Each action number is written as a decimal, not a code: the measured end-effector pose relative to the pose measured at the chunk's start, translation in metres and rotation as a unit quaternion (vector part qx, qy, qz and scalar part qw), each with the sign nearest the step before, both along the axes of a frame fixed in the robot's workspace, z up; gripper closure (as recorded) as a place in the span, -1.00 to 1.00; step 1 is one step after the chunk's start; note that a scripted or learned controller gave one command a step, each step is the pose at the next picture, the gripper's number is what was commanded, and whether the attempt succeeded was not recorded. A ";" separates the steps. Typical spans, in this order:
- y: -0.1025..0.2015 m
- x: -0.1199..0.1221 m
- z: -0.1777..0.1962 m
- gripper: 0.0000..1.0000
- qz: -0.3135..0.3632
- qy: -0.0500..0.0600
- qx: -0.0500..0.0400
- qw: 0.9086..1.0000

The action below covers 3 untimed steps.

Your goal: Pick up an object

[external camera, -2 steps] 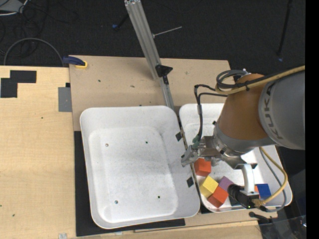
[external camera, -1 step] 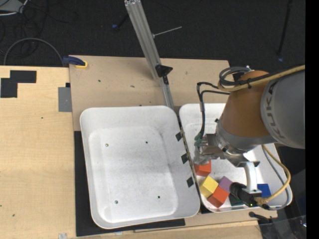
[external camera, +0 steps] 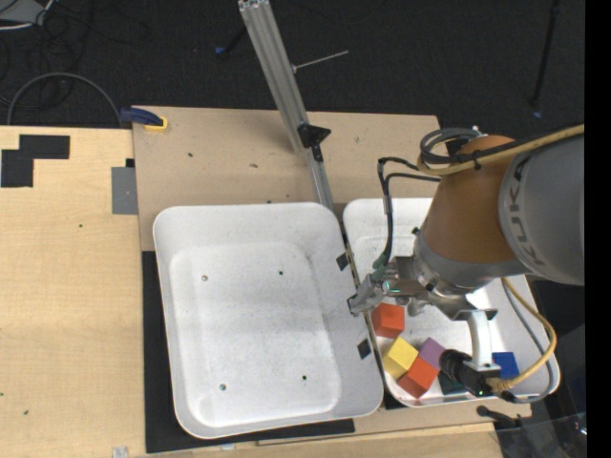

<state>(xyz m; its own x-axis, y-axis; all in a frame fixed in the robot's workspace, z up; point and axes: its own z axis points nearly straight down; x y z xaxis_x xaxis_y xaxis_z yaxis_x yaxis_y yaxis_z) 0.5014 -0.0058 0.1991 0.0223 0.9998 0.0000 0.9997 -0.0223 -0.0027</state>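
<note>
Several small blocks lie in the right white bin (external camera: 368, 219). An orange block (external camera: 389, 321) sits near the bin's left wall. In front of it are a yellow block (external camera: 401, 355), a purple block (external camera: 432, 352) and a red-orange block (external camera: 417, 379). A blue block (external camera: 505, 364) lies at the front right. My gripper (external camera: 380, 297) hangs low over the left side of this bin, just above the orange block's far edge. The arm's grey and orange body hides the middle and back of the bin.
The left white bin (external camera: 191, 232) stands beside the right one, their walls meeting near my gripper. A slanted aluminium bar (external camera: 279, 74) rises behind the bins. Wooden bench surface (external camera: 67, 256) stretches to the left.
</note>
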 end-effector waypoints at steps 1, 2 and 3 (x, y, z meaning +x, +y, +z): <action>-0.001 0.000 0.010 1.00 -0.003 0.000 0.000 1.000; -0.001 0.000 0.009 -1.00 -0.003 0.001 0.000 1.000; -0.003 0.001 0.019 1.00 -0.003 0.001 0.000 1.000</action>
<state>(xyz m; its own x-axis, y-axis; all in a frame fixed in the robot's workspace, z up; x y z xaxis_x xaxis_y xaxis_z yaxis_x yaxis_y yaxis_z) 0.5022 -0.0085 0.2179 0.0274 0.9996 0.0004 0.9996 -0.0274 -0.0046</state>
